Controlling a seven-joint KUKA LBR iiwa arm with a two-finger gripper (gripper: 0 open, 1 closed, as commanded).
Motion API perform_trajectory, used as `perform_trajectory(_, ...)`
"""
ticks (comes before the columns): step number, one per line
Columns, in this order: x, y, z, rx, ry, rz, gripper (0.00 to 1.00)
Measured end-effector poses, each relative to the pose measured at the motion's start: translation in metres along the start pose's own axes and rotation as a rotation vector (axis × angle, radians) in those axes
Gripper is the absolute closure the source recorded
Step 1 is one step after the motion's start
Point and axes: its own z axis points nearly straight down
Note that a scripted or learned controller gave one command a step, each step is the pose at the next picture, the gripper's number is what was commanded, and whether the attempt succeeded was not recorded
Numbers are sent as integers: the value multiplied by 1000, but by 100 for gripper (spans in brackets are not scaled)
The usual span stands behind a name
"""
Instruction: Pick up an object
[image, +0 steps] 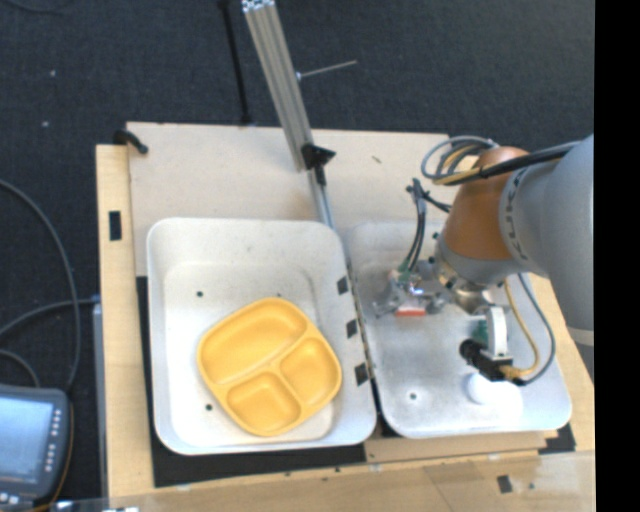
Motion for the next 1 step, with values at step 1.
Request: perform_trajectory(1, -1, 2, -14, -5, 2, 6, 100)
